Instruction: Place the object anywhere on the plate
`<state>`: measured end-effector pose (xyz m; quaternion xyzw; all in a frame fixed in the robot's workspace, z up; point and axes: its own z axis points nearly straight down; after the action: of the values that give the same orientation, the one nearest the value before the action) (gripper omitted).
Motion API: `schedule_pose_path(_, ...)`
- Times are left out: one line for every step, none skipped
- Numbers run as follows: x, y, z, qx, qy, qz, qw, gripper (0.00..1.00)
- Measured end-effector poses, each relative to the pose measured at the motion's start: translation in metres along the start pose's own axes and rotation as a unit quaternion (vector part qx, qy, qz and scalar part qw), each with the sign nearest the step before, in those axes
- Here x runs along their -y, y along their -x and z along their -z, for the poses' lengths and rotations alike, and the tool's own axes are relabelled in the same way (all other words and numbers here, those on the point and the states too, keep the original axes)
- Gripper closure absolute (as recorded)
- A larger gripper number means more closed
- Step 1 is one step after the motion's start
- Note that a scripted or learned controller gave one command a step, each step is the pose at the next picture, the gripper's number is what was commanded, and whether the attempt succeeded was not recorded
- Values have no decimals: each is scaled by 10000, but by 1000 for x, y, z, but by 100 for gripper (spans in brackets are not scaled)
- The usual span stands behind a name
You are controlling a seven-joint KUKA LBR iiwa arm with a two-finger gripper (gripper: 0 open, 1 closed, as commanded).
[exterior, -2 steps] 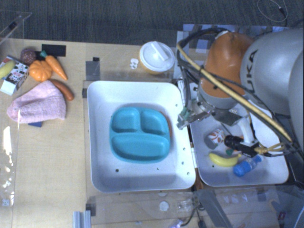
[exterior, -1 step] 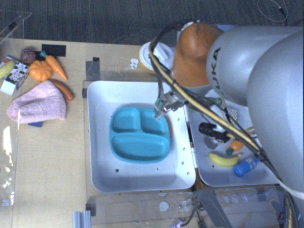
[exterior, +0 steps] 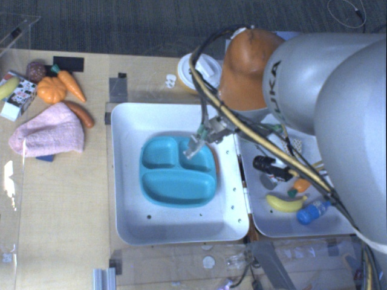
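Gripper [exterior: 195,145]: centre frame, over the plate's [exterior: 175,171] upper right compartment; jaw state cannot be told, nothing visibly held. Object: unidentified; banana [exterior: 284,203] and bottle [exterior: 311,212] lie in right bin [exterior: 260,222]. Advice: confirm hold, release low over a compartment.

I see a turquoise three-compartment plastic plate [exterior: 175,183] in a shallow white left bin [exterior: 130,180]. The shallow white right bin [exterior: 266,222] carries a yellow banana [exterior: 284,203] and a blue bottle [exterior: 311,212]. On the tan wooden table [exterior: 60,210] lie a pale pink folded cloth [exterior: 48,133], an orange toy pumpkin [exterior: 51,90] and an orange toy carrot [exterior: 72,84].
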<state>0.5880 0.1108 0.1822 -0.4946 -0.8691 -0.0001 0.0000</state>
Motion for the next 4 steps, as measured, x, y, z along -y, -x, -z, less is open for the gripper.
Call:
schedule_pose_path(-51, -10, 75, 7, 9, -1060, 9944, 0)
schedule_pose_path(-53, -11, 83, 12, 4, -1018, 9948, 100)
schedule_pose_path(2, -40, 11, -6, -6, 890, 9960, 100)
schedule_pose_path(2, -40, 11, -4, -2, 890, 9960, 0)
